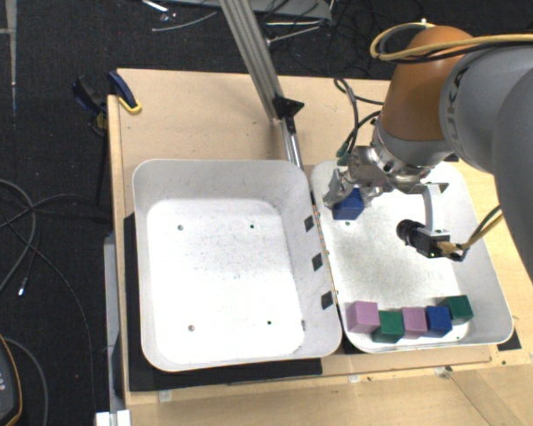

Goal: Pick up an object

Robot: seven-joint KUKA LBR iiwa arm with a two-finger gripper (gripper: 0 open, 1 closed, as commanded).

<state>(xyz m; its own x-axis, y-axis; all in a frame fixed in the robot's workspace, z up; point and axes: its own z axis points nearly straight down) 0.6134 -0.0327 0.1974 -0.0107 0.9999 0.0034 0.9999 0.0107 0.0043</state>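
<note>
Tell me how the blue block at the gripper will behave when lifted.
The blue block looks like a small rigid cube, so probably stiff and light. Its flat faces suggest it will not roll. It sits at the gripper, apparently tilted, so it might slip.

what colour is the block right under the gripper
Blue. The block sits at the gripper in the right bin, clearest in the camera view.

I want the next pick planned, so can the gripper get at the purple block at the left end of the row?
Probably yes. The purple block lies uncovered in the right bin, only a green block touching its right. The gripper hangs above the same bin.
</note>
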